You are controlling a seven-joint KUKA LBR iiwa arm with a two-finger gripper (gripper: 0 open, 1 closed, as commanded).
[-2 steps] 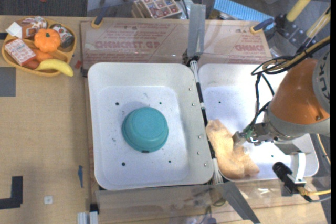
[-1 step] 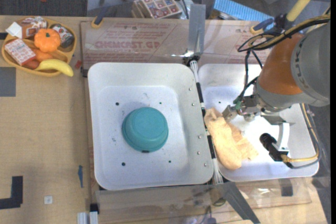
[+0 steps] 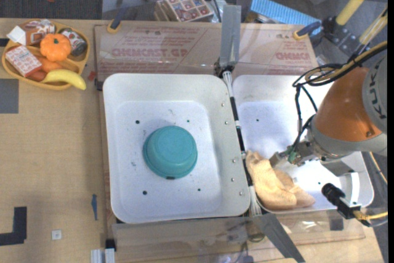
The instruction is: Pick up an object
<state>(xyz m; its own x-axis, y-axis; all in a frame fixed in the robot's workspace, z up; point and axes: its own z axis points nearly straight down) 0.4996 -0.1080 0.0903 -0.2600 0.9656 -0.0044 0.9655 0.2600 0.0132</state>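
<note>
A teal bowl (image 3: 170, 151) lies upside down in the middle of the left bin (image 3: 123, 95). A tan, bread-like object (image 3: 274, 185) rests in the near left corner of the right bin (image 3: 258, 108). The arm's orange band (image 3: 348, 111) hangs over the right bin. Below it the gripper (image 3: 294, 157) reaches down toward the bin floor, just right of and above the tan object. Its tip is small and partly hidden by the wrist.
A yellow dish (image 3: 43, 80) with an orange pumpkin toy (image 3: 55, 46), a banana (image 3: 64, 77) and small boxes stands at the far left of the bench. Cardboard panels (image 3: 160, 52) line the back of the bins. Black cables (image 3: 308, 80) loop beside the arm.
</note>
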